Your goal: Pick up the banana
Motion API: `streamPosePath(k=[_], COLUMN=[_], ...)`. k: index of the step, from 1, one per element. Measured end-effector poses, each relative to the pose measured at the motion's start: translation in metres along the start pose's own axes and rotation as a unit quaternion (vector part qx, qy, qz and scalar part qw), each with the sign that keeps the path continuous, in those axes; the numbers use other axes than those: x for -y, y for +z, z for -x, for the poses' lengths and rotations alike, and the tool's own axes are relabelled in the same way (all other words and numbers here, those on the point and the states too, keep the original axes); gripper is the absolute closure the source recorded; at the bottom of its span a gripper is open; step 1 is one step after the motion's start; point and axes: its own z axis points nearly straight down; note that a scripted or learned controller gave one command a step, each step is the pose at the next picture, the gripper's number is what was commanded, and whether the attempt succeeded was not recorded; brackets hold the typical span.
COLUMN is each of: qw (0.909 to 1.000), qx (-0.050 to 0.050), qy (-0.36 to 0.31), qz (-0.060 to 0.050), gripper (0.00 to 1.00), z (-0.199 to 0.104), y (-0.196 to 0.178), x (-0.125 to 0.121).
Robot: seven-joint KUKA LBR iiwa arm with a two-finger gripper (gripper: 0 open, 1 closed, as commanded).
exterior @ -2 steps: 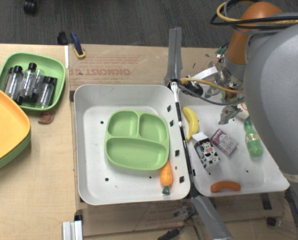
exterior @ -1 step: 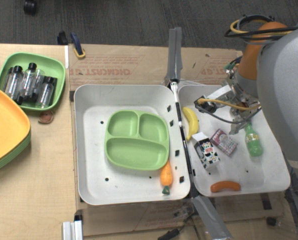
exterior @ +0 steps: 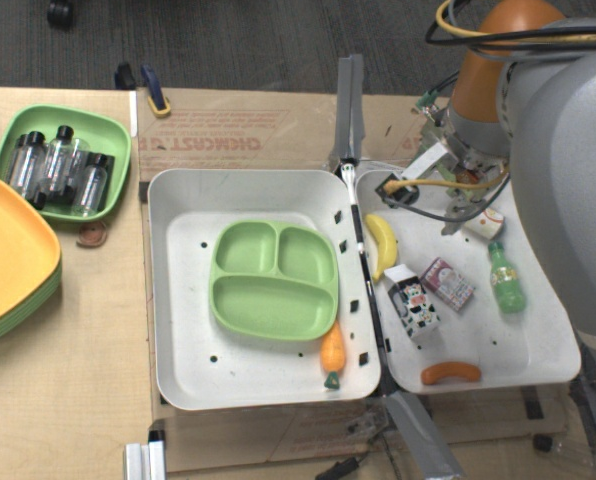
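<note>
One banana (exterior: 381,244), two bins (exterior: 168,268), possibly five bottles (exterior: 58,168).

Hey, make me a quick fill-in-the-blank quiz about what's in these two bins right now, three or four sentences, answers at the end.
1. The banana lies in the ____ bin, near the divider.
2. The green divided plate sits in the ____ bin.
3. The carrot lies just outside the plate's lower-____ corner.
4. The bottle lying in the banana's bin is ____ in colour.

Answers: right; left; right; green
</note>
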Motion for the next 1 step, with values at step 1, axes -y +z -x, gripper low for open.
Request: streamPosePath(k=[1], qw=[0.9964], qx=[0.0], qy=[-0.085], qz=[-0.001], gripper=[0.0], z=[0.0373], y=[0.0528], x=[-0.0423])
